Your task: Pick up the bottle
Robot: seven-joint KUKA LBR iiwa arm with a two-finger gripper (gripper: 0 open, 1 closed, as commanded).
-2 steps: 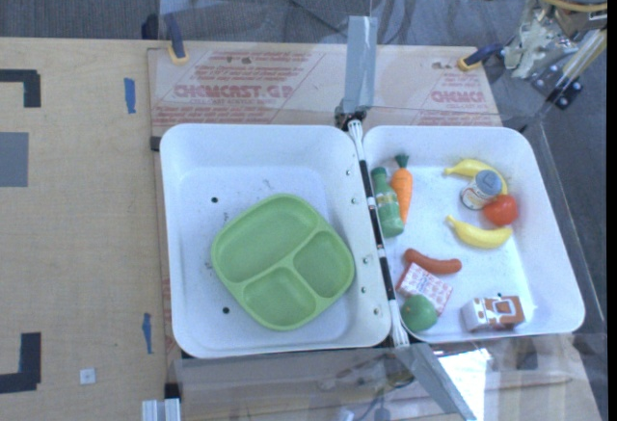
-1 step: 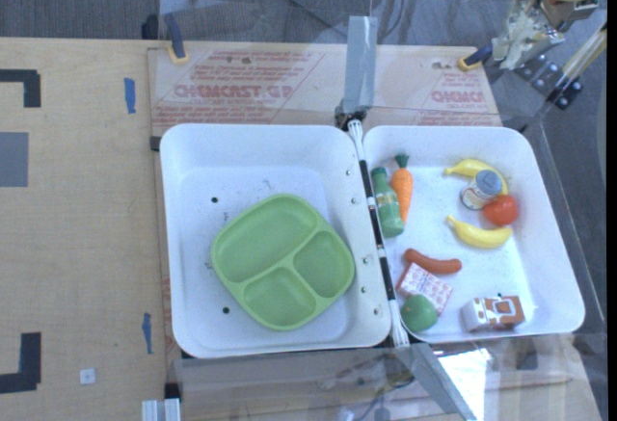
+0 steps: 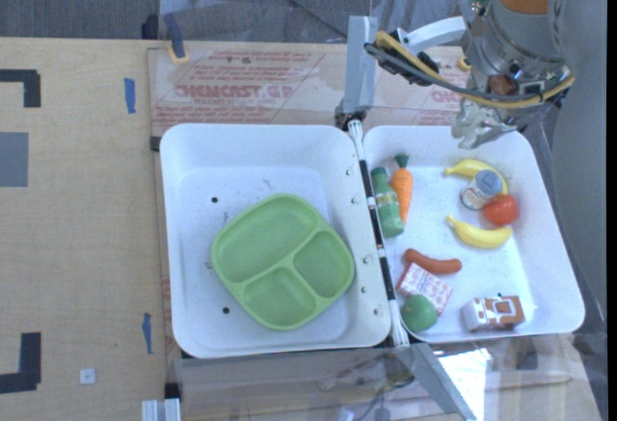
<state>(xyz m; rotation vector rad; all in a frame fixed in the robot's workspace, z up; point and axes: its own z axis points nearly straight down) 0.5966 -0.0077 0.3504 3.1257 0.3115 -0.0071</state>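
Note:
A small green bottle (image 3: 387,202) with a printed label lies along the left wall of the right bin (image 3: 549,246), right beside an orange carrot (image 3: 402,188). My gripper (image 3: 479,130) hangs over the back edge of the right bin, up and to the right of the bottle and well apart from it. Nothing shows between its fingers.
The right bin also holds two bananas (image 3: 479,234), a tin can (image 3: 485,186), a red tomato (image 3: 501,210), a red sausage (image 3: 433,263), a red-checked packet (image 3: 425,287), a green lime (image 3: 418,312) and a small box (image 3: 494,311). A green divided plate (image 3: 282,261) sits in the left bin (image 3: 193,169).

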